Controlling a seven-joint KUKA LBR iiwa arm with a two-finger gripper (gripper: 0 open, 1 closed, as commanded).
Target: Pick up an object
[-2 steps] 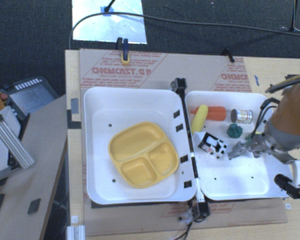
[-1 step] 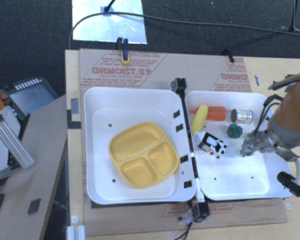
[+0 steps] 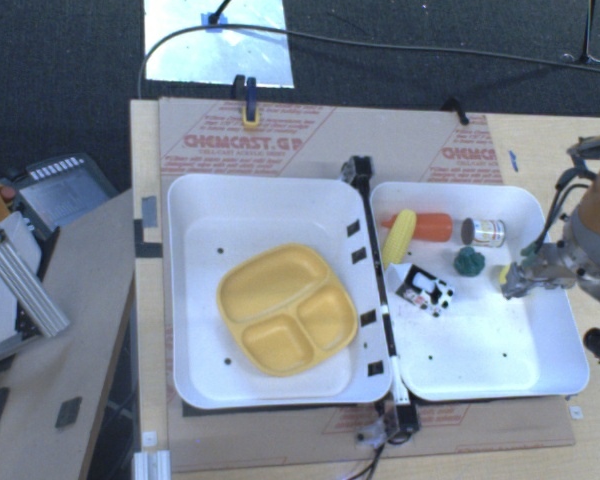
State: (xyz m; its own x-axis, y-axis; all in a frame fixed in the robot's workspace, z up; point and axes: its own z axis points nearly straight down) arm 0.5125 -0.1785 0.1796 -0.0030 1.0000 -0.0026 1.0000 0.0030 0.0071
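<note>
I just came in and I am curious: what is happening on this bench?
A grey robot arm reaches from the right, its gripper low at the right bin's edge, near a small yellow object. An ear of corn, orange carrot, tin can and green lump lie unheld. A yellow divided tray sits in the left bin.

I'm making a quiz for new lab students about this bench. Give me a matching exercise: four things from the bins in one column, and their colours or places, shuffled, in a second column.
Things:
1. divided tray
2. corn cob
3. small can
4. round green toy

Descriptions:
A. dark green, in the right bin, just below the can
B. yellow, three compartments, in the left bin
C. silvery, lying on its side near the right bin's far wall
D. yellow, long, leaning across an orange thing in the right bin

Pairs: 1-B, 2-D, 3-C, 4-A
</note>
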